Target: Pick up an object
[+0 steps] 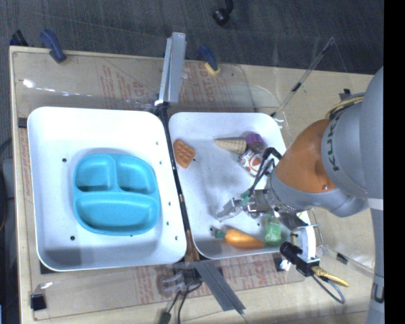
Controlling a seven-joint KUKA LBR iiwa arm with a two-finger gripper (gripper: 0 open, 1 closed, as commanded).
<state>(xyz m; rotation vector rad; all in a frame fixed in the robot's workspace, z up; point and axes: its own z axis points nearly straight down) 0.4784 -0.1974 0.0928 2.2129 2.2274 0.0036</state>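
Note:
My gripper (233,208) hangs low in the right bin (204,181), near its front half, with the orange-banded wrist behind it to the right. Just in front of it lies an orange carrot (244,238), with a green piece (273,231) beside it, partly under the arm. A brown waffle-like piece (184,152) lies at the bin's back left. An ice cream cone (230,143), a purple item (254,140) and a red-and-white item (250,162) sit at the back right. I see nothing held in the gripper.
The left bin (47,181) holds a blue divided tray (116,193). A metal divider bar (170,66) rises between the bins at the back. The arm covers the right bin's right edge.

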